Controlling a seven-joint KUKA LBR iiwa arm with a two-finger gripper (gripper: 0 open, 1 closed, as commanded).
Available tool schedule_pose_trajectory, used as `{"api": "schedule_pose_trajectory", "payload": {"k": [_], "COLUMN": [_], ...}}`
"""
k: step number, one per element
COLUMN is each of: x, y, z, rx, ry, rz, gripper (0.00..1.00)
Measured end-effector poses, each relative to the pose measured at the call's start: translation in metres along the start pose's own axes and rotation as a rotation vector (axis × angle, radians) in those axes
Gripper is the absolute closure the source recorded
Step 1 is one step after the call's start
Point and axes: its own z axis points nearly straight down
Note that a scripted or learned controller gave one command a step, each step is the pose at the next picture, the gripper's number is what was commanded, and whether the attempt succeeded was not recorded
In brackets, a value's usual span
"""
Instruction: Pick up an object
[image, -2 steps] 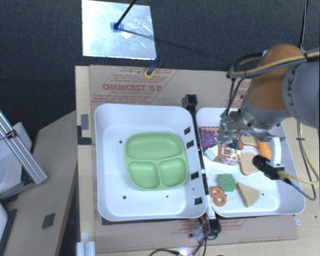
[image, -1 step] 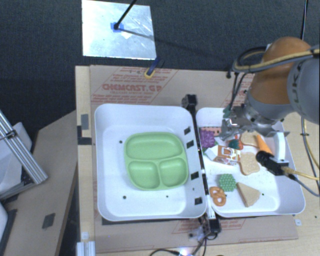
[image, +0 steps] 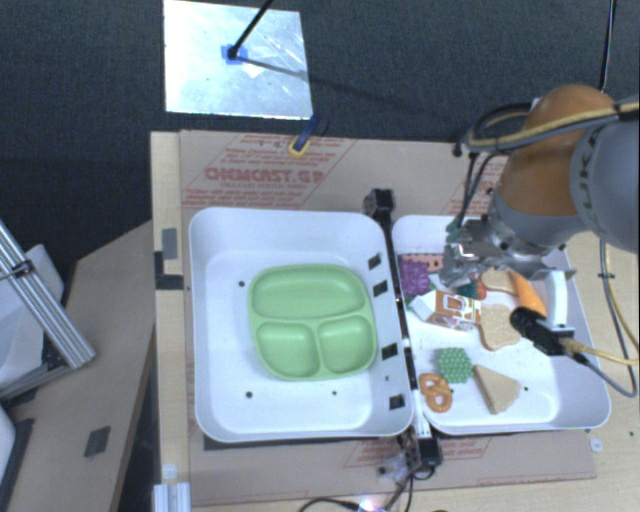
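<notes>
- The step in hand looks like the approach. The tool (image: 462, 265) hangs low over the far left part of the right bin (image: 565, 390), above a cluster of small items, and nothing is seen lifted off the bin floor.
- Nearest to it is a small printed packet (image: 455, 309), lying flat just in front of the tool. A purple piece (image: 415, 270) lies just beside it, close to the bin's left wall. Either one seems the likely target.
- Further candidates lie in the same bin. A slice of toast (image: 495, 326) sits just beside the packet and an orange carrot (image: 528, 292) is partly under the arm. Nearer the front edge are a green bumpy piece (image: 453, 364), a pretzel (image: 436, 391) and a pale wedge (image: 497, 389).
- The left bin (image: 220, 300) carries a green divided plate (image: 312, 322), well apart from the tool.
- I cannot tell whether the tool is spread or pressed together, because its tip is lost against the clutter under the wrist. No item is visibly pinched in it.
- The next move probably calls for a straight descent centred on one item. The flat packet offers little edge to grip, and its close neighbours could be nudged or caught along with it.
</notes>
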Motion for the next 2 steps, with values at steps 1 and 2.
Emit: {"api": "schedule_pose_trajectory", "payload": {"k": [1, 2], "x": [0.014, 0.006], "y": [0.001, 0.003], "z": [-0.016, 0.001], "rx": [-0.002, 0.000], "ry": [0.001, 0.000], "rz": [-0.005, 0.000], "gripper": [1.00, 1.00]}}
